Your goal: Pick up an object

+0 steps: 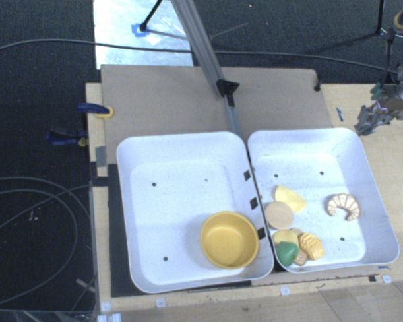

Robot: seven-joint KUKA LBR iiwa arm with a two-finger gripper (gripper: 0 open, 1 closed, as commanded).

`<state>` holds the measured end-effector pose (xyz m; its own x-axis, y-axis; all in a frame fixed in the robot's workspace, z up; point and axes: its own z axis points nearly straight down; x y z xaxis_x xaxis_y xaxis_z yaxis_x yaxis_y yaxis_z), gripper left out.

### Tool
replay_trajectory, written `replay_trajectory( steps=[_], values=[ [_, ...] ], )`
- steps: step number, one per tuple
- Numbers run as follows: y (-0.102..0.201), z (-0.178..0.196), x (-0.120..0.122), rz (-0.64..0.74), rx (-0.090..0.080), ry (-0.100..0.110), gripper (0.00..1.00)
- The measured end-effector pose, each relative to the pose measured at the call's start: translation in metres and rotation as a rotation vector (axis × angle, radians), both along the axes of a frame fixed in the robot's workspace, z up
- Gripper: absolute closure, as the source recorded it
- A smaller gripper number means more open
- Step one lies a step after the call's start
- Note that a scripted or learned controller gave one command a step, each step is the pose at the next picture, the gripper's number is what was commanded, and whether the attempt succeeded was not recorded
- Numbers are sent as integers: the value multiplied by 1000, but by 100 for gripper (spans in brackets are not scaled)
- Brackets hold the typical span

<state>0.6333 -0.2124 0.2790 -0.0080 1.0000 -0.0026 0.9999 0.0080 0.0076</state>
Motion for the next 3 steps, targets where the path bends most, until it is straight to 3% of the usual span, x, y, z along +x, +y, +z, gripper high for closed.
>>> replay_trajectory(
  steps=[2,3],
  values=[
    [109,3,11,2,3,5,100],
    [164,-17,21,2,4,6,100]
  ],
)
